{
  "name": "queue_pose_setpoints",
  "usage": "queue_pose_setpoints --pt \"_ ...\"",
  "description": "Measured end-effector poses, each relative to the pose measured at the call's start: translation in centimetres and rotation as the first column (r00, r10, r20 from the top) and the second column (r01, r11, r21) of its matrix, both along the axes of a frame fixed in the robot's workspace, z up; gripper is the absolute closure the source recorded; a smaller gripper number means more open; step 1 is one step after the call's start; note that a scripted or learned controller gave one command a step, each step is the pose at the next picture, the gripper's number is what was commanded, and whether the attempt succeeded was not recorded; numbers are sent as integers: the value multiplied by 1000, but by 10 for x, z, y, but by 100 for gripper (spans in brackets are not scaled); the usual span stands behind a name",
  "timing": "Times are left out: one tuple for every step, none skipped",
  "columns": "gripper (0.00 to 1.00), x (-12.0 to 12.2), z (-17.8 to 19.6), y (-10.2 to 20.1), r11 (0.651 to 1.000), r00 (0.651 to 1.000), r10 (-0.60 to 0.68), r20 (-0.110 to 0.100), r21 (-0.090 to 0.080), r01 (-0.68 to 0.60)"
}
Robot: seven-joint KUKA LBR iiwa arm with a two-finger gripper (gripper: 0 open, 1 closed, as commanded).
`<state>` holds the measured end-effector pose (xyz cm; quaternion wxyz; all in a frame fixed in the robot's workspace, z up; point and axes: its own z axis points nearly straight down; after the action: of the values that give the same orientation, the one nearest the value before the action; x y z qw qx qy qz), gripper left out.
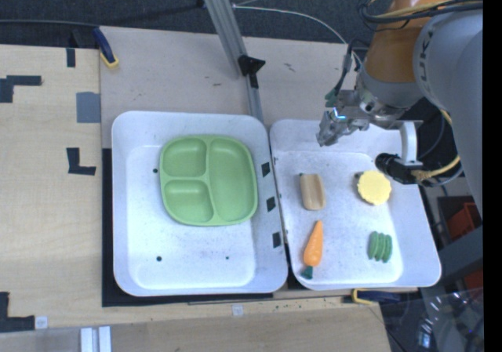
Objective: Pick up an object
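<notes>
You will find the gripper (pixel 336 129) poised over the far rim of the right bin (pixel 416 264), at about twelve o'clock of that bin, with nothing between its fingers; how far they stand apart cannot be told from this angle. Four candidate objects lie on the bin floor below it, none touching another. The bread roll (pixel 312 191) sits at roughly ten o'clock of the bin's centre, nearest the gripper, its long axis running twelve to six. The carrot (pixel 314 245) lies at about seven o'clock, long axis also near twelve to six with a slight lean, green stub toward six and orange body toward twelve. The yellow piece (pixel 374 188) at two o'clock is roundish, with no clear long axis. The green pea pod (pixel 380 247) at four o'clock runs twelve to six. You may judge the spacing deliberate: each item stands well apart, leaving finger room on both flanks. The left bin (pixel 125 186) carries a green divided plate (pixel 209 179), lying flat near its centre. The counter (pixel 47 201) around both bins bears dark tape marks. In my judgement no pick has been made; the roll appears the closest target.
</notes>
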<state>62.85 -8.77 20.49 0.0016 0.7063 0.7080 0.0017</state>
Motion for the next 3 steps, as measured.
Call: queue_pose_setpoints --pt "100 1 51 0 1000 1000 0 0 0 0" --pt "100 -15 45 47 1000 1000 3 -6 1 -3" --pt "100 -18 44 110 1000 1000 5 -7 2 -5"
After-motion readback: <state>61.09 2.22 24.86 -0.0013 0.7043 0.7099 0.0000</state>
